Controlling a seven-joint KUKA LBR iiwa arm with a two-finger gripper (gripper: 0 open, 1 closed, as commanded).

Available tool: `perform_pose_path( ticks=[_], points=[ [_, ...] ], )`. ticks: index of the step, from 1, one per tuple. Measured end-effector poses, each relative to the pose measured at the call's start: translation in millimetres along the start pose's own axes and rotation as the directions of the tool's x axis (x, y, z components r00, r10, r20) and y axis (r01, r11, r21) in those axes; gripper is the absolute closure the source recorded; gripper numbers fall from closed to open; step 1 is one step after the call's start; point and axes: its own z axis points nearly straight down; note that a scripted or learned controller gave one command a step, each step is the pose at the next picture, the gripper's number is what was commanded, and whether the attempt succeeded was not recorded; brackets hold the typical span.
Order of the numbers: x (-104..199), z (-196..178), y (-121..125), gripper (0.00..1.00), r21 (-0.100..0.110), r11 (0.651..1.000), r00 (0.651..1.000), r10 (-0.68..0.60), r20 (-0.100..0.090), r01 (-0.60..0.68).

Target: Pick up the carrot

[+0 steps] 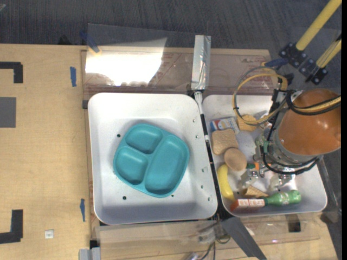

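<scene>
Over the right bin [320, 196] the gripper [259, 171] hangs; I cannot tell its state. No carrot is identifiable among crowded banana [224, 183], bread [224, 141] and bottle [283, 199], so it could grab a neighbour.

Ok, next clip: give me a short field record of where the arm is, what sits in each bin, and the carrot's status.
arm: over the right bin, orange band above the items
gripper: low among the items, finger state unclear
left bin: teal divided plate
right bin items: banana, bread slice, green bottle, other small items
carrot: cannot pick it out
grasp: none visible
</scene>
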Motion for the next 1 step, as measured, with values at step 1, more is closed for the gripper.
perform_pose_path(
  ticks=[1],
  points=[
    [-2.9, -8.2, 0.0, 1.0, 0.0, 1.0, 1.0, 0.002, 0.005, -0.002]
  ],
)
